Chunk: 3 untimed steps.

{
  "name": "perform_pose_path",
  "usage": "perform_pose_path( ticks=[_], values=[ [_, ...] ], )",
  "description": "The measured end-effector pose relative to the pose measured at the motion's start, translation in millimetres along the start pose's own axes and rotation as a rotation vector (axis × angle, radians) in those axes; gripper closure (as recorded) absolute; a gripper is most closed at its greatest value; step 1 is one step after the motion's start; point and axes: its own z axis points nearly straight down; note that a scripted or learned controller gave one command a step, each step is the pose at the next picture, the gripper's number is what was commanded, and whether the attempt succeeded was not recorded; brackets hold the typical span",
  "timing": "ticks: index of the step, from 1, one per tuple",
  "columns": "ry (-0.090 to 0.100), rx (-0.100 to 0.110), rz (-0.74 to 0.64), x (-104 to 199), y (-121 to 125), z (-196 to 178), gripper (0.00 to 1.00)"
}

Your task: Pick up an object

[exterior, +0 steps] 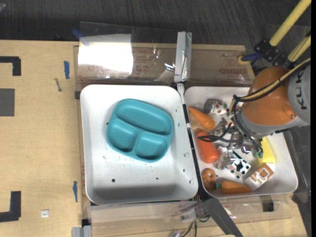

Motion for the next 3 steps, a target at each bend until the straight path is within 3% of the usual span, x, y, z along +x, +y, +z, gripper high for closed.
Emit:
perform_pose_path(
  ticks=[1,2,3],
  values=[
    [-0.002,-0.001,-0.024,-123,-1,-73,0.00],
    [0.008,-0.001,-0.046,-72,-48,-1,0.00],
    [0.002,-0.001,0.073,2,-31,0,0.00]
  ],
)
